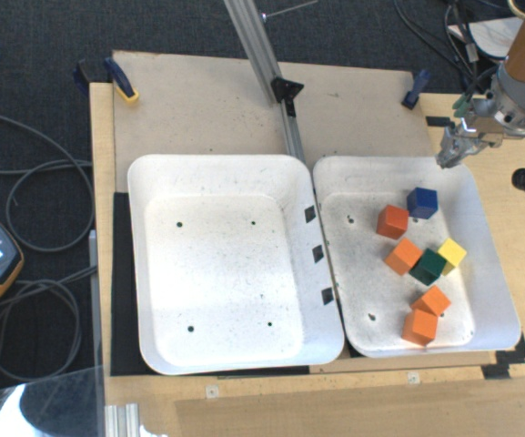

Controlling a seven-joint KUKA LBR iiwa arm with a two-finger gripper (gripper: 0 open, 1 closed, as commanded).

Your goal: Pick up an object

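- Above the far right corner of the right bin (pixel 480 198) we see the gripper (pixel 450 156), its tip near the rim; nothing hangs from it, and we cannot tell how the jaws stand.
- Candidates all lie in that bin: a blue cube (pixel 422 202) nearest the gripper, an orange cube (pixel 391 221) just beside it, then a tight cluster of orange block (pixel 403 257), green cube (pixel 429 267) and yellow cube (pixel 452 253), and two more orange blocks (pixel 424 315) near the front.
- We judge the blue cube the best pick: close, with free sides; we should descend straight over it and align with its flat faces.
- Blocks look hard, smooth and square-edged; the bins are shallow, white, speckled plastic with rounded corners, the left bin (pixel 153 244) alongside.
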